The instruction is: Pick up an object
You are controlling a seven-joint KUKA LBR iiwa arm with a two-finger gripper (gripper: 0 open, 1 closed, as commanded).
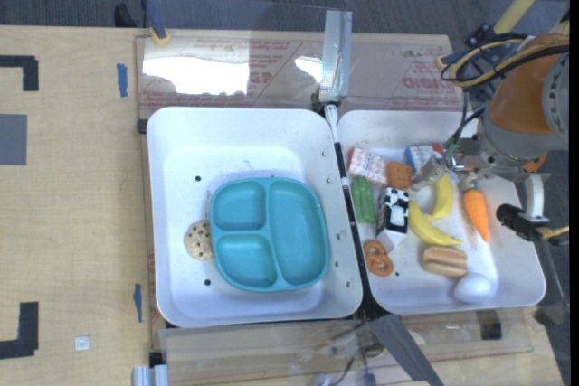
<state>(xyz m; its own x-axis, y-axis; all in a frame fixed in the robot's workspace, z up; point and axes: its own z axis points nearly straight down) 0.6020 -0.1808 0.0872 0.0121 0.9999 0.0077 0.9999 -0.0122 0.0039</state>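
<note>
Hand point(450, 165) over right bin point(520, 285), grip state can't tell. Curved glossy banana point(432, 214), tapered carrot point(476, 212), smooth egg point(472, 287). Left bin point(172, 194): teal 3-part tray point(268, 232), speckled round cookie point(197, 240).

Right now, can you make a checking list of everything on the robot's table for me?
Surface: wooden bench bearing two white bins, left bin and right bin.
Job's things: right bin holds a banana, carrot, hot dog bun, white egg, pretzel and small packets.
Clutter: blue divided tray in the left bin, cookie touching its left side.
Grippers: gripper over the right bin's far side; fingers unclear.
Cables: black and yellow cables on the arm.
Surroundings: dark carpet, blue tape marks.
</note>
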